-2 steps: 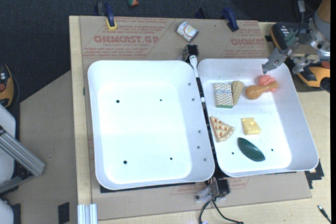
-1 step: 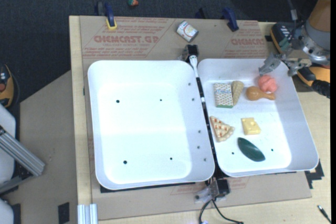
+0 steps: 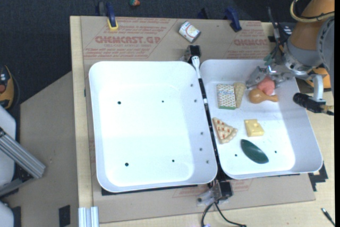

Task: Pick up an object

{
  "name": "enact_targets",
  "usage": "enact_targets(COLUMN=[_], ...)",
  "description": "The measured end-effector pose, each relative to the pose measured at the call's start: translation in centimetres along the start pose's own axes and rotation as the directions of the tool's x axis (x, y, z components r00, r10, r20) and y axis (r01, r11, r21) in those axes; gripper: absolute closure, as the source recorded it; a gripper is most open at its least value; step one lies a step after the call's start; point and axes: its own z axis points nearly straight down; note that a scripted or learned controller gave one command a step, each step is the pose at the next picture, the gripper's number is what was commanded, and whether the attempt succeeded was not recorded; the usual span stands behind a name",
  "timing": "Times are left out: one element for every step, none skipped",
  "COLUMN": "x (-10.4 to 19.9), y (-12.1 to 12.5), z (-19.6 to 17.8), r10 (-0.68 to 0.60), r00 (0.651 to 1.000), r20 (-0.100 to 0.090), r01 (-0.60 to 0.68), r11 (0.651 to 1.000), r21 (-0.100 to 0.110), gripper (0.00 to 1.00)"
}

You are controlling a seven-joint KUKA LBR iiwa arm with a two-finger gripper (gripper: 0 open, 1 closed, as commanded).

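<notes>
Two bins: side by side on the tabletop [image 3: 133,37], filling the middle of the frame.
Left bin [image 3: 101,114]: white, shallow, at centre left.
Right bin [image 3: 303,135]: white, shallow, at centre right, touching the left bin along its inner edge.
Arm [image 3: 313,34]: grey with an orange band, reaching in at the upper right of the frame.
End effector [image 3: 264,76]: low over the upper part of the right bin, just beside a pink thing; whether it is released or clenched I cannot tell.
Pink thing [image 3: 267,85]: small and rounded, in the upper part of the right bin, directly below the end effector in the frame and touching or nearly touching it; not clearly between the fingers.
Orange thing [image 3: 260,95]: pear-like, just below the pink thing and touching it.
Box [image 3: 226,96]: green and white patterned pack, left of the orange thing, near the upper left of the right bin.
Tan piece [image 3: 240,94]: narrow, leaning against the right side of the box.
Pizza slice [image 3: 224,130]: toy wedge, below the box, close to the right bin's left wall.
Cheese [image 3: 254,128]: yellow block, right of the pizza slice, apart from it.
Green thing [image 3: 254,151]: dark oval, lower middle of the right bin, below the cheese.
Small carton [image 3: 189,31]: on the tabletop above the bins, upper middle of the frame.
Clamps [image 3: 111,17]: blue and yellow, on the tabletop's top edge.
</notes>
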Motion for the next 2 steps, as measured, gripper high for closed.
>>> enact_targets(x=[5.6,5.2], y=[0.1,0.1], z=[-0.4,-1.5], r10=[-0.002,0.002], r00=[1.000,1.000], r20=[0.018,0.022], r01=[0.002,-0.001], r11=[1.000,1.000], r21=[-0.013,-0.015], gripper=[0.00,1.00])
